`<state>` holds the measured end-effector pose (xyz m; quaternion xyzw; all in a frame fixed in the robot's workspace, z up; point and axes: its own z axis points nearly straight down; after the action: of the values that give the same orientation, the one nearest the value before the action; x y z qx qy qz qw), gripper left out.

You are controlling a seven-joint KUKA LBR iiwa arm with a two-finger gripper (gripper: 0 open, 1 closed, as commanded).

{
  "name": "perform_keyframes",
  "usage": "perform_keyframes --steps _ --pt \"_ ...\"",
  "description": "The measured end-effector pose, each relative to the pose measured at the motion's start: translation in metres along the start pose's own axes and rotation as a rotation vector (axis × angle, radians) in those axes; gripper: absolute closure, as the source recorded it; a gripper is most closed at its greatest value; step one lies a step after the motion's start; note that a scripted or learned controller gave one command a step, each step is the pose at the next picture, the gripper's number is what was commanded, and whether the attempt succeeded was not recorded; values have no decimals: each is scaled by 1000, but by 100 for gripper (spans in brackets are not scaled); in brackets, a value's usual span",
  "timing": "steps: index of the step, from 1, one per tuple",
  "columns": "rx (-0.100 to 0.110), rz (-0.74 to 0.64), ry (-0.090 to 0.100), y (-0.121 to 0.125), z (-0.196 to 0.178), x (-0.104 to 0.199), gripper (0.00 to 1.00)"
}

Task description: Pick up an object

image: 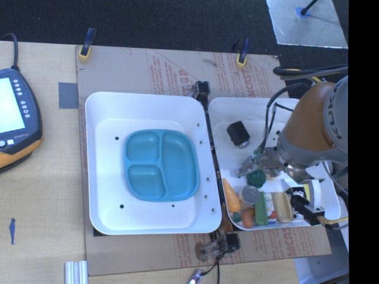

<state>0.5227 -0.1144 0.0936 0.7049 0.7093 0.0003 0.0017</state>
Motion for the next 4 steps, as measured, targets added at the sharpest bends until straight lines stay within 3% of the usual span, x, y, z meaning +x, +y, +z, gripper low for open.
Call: perform_keyframes --steps 1,2,3,4 --pt "0 0 -3 1 -11 -2 100" --pt "1 -1 -4 0 -11 -2 0" --pt "7 1 2 -9 2 -2 0" --pt "5 2 3 33 2 -22 0"
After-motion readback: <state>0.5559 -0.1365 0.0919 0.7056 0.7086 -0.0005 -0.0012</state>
